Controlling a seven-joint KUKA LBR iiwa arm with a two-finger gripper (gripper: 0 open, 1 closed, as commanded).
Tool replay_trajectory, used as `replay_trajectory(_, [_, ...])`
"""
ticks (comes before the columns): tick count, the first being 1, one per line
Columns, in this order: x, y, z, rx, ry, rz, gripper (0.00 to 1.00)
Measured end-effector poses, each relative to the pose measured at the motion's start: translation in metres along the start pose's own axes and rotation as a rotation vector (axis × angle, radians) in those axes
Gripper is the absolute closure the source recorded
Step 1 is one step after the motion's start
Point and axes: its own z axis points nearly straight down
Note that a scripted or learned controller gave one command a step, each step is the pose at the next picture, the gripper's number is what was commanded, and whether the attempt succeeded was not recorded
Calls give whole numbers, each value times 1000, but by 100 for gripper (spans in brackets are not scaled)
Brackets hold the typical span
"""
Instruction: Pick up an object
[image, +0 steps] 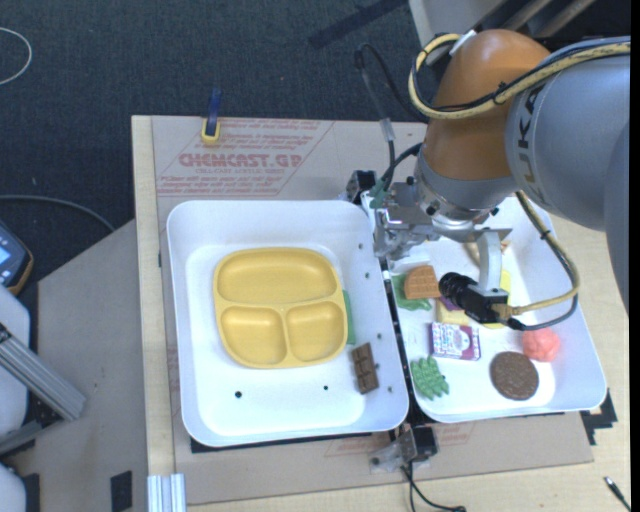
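A: Gripper pos?
B: Gripper (398, 245) sits at approx 10 o'clock in the right bin (585, 372), close to the wall btw the two bins. Open or closed: can't tell from this angle.

A: Closest obj?
B: Tan slice (421, 282), just at the gripper's 5 o'clock, overlapping a green leaf (408, 293). Whether the gripper touches it, can't tell.

A: Rest of the right bin?
B: Purple packet (455, 341) near the centre. Small green piece (429, 377) at 7 o'clock. Brown disc (514, 375) at 5 o'clock, and a pink lump (542, 344) just beside the disc at approx 4 o'clock, near the bin's edge.

A: Left bin?
B: Left bin (190, 300) holds a yellow 3-compartment tray (280, 305), flat, at the centre. Brown block (364, 368) at 4 o'clock, just beside the tray's corner, near the shared wall. Both well apart from the gripper.
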Motion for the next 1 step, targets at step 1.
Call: replay_trajectory(1, [48,-12,19,0,-1,1,100])
